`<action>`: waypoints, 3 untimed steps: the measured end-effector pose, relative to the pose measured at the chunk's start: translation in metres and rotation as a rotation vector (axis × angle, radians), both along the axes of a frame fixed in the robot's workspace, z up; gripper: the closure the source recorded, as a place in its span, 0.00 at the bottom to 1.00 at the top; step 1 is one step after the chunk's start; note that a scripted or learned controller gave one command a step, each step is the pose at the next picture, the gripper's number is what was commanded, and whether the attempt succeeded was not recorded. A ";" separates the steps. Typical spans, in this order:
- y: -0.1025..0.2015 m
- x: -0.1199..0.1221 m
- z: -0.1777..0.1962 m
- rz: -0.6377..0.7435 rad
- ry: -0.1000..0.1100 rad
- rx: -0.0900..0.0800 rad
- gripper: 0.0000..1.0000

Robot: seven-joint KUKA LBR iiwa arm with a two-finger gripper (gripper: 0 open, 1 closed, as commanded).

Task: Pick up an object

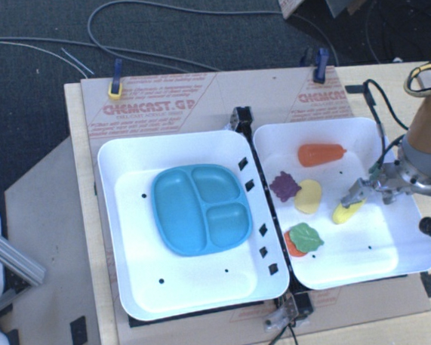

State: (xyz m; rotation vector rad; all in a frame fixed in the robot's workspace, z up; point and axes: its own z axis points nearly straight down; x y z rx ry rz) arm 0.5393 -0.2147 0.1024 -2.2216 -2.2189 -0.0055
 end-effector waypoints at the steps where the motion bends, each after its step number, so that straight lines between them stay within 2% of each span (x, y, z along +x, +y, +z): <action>1: 0.002 0.007 -0.010 0.004 -0.013 0.000 0.00; 2: 0.001 0.002 -0.006 0.004 -0.001 -0.002 1.00; 3: 0.003 -0.007 0.052 0.001 -0.003 -0.005 1.00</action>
